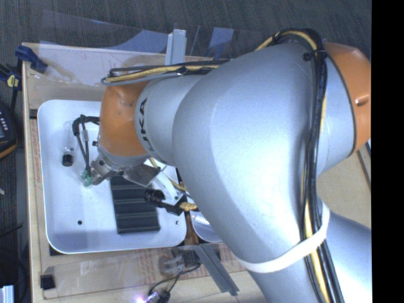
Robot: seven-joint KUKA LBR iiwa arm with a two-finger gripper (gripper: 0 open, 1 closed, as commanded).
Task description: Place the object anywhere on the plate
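My gripper [134,206] hangs low over the left bin [50,169], centre-left of the frame; whether it is wide or narrow I cannot tell. A small dark object [67,160], likely the one to move, lies further left, apart from me. The plate [205,231] peeps out at lower centre. My fear: I close on nothing, being off to one side, and carry nothing across.

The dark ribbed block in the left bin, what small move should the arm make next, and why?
Probably lift a little to clear the view. The end effector sits low at the top edge of the dark ribbed block in the left bin, and the arm hides any grip. The plate can't be made out.
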